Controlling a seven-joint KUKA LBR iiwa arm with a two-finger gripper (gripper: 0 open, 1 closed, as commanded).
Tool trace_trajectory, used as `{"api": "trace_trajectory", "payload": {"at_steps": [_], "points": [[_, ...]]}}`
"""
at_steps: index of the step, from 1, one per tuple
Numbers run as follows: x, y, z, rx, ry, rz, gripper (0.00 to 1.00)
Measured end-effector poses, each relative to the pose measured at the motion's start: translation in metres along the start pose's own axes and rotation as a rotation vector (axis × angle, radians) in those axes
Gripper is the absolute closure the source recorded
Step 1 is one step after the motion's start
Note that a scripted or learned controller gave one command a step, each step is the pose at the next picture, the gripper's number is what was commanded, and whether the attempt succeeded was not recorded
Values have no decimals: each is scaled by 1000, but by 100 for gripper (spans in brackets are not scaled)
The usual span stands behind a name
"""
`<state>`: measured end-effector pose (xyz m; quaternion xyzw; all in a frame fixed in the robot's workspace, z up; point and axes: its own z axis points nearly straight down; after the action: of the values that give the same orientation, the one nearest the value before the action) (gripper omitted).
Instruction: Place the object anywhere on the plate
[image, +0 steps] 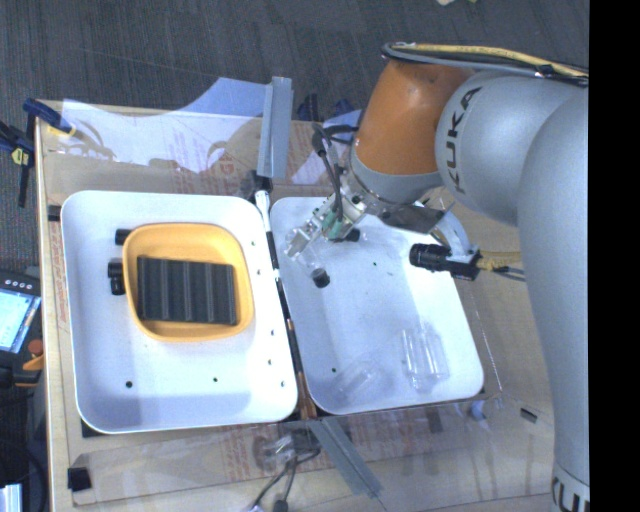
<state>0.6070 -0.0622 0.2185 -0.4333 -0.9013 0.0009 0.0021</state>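
Note:
A yellow plate (146, 243) lies in the left white bin (100, 380), and a dark ridged rectangular piece (188, 290) rests on its middle. In the right white bin (380, 300) a clear plastic object (424, 356) lies near the front right corner. A second, smaller clear piece (355, 381) sits by that bin's front edge. My gripper (310, 258) hangs low over the right bin's back left corner, close to the divide between the bins. It is well away from both clear pieces and I see nothing held in it.
The grey arm with its orange band (410, 110) covers the back right of the bench. A black cable plug (432, 258) juts out over the right bin. A grey bar (274, 125) stands behind the bins, and a small screen (14, 318) sits at the left edge.

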Motion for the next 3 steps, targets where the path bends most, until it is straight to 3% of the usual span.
{"api": "trace_trajectory", "payload": {"at_steps": [1,2,3], "points": [[40,24,-11,1,1,-172,100],[40,24,-11,1,0,-171,0],[39,23,-12,1,-2,-160,0]]}}
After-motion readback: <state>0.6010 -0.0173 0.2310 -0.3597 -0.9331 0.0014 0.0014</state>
